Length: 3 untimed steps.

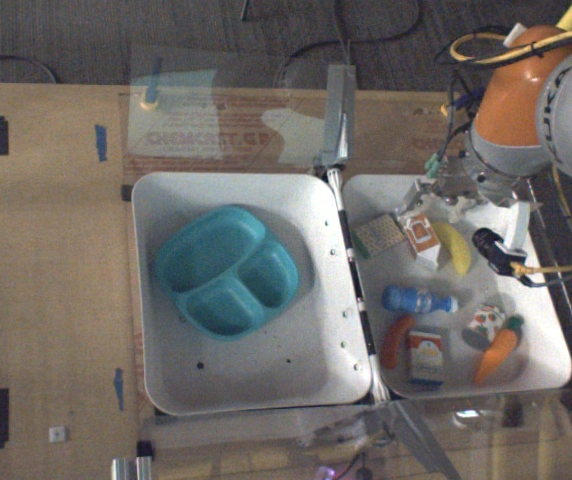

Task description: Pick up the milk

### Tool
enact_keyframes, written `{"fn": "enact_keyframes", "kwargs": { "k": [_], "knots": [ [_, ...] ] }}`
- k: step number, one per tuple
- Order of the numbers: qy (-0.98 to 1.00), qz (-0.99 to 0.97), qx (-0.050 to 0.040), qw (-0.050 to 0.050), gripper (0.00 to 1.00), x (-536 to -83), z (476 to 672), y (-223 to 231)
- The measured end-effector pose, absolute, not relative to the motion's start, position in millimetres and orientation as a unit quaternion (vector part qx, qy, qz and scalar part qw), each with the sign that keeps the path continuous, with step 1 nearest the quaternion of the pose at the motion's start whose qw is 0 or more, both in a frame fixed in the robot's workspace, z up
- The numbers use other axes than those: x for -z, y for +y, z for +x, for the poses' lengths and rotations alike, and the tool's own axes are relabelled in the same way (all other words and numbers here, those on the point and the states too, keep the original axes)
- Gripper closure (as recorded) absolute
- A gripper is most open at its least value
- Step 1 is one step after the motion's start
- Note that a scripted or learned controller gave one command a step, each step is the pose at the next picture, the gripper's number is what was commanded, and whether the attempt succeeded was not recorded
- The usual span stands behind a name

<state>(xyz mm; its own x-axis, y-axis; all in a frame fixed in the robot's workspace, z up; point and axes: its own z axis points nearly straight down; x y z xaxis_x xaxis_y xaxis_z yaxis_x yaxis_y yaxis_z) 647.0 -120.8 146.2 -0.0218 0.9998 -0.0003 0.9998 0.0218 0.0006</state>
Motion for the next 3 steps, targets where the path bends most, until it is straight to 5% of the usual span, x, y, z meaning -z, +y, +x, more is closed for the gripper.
{"fn": "enact_keyframes", "kwargs": {
  "k": [1,2,3],
  "knots": [
    [0.715,0.699,-0.0068,0.009,0.00,-99,659.4,-128],
    [0.715,0.699,-0.0076,0.010,1.00,-107,660.2,-128],
    [0.665,0.747,-0.0004,0.001,1.00,-185,667.5,-64]
  ]
}}
